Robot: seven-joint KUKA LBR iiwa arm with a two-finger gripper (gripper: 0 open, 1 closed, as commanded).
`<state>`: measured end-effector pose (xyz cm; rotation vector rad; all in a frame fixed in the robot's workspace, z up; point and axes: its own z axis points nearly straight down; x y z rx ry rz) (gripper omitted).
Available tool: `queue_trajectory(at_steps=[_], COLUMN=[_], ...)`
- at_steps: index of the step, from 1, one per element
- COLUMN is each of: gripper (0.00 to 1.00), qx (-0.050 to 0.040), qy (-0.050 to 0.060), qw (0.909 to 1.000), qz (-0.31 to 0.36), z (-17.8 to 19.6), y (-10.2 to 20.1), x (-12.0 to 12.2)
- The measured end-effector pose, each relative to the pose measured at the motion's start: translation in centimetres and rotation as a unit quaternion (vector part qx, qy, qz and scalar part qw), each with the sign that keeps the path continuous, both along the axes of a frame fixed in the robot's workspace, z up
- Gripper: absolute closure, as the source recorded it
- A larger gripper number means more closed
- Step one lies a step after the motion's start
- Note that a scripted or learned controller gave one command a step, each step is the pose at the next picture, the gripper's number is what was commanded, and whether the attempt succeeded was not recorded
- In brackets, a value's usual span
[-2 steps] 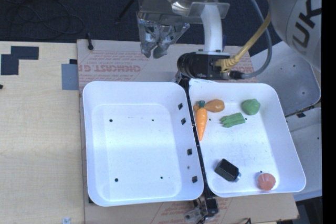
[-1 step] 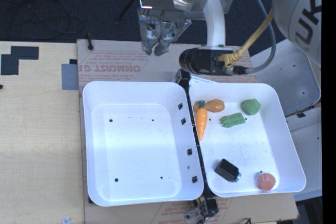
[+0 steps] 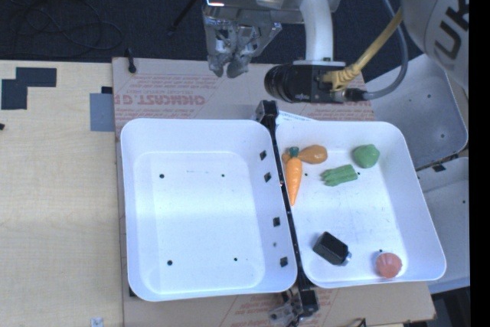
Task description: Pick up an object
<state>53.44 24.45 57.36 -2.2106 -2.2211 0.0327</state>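
You have two smooth white plastic bins [image 3: 138,157] on brown cardboard [image 3: 176,92], a glossy orange plastic carrot [image 3: 293,178], a matt black block [image 3: 331,248], and a bare-metal gripper [image 3: 230,67].

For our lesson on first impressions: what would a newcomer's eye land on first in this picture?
Probably the bright carrot lying along the left wall of the right bin, with green pieces and an orange one near it. Next, the black block and pink ball near that bin's front. The big grey arm's hand hangs above the bins' far edge.
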Motion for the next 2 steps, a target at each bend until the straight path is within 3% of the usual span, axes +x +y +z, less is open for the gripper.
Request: queue_trajectory(at_steps=[2], gripper=[1.0], qx=[-0.0016], qy=[0.004], qw=[1.0], qz=[0.003], z=[1.82], y=[0.19], x=[-0.01])
